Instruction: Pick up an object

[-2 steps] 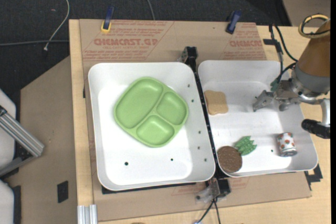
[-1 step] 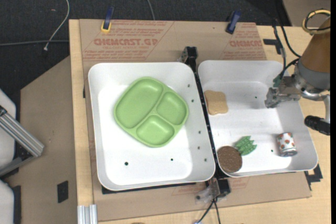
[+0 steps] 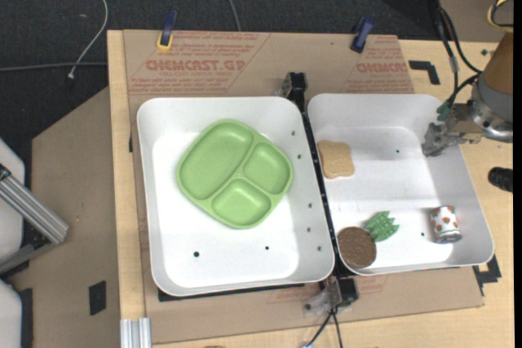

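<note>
Four objects lie in the right bin [image 3: 408, 114]; the end effector [image 3: 436, 138], state unclear, seemingly hovers at its right edge.

I see the scene evenly lit from above, bright but soft. The two white bins [image 3: 155, 200] are near overexposed, so their walls lose detail, and the green divided plate [image 3: 235, 173] gives only a faint shadow. The dark floor [image 3: 65, 28] is a little grainy. The arm's wrist [image 3: 489, 106] looks slightly blurred.
</note>
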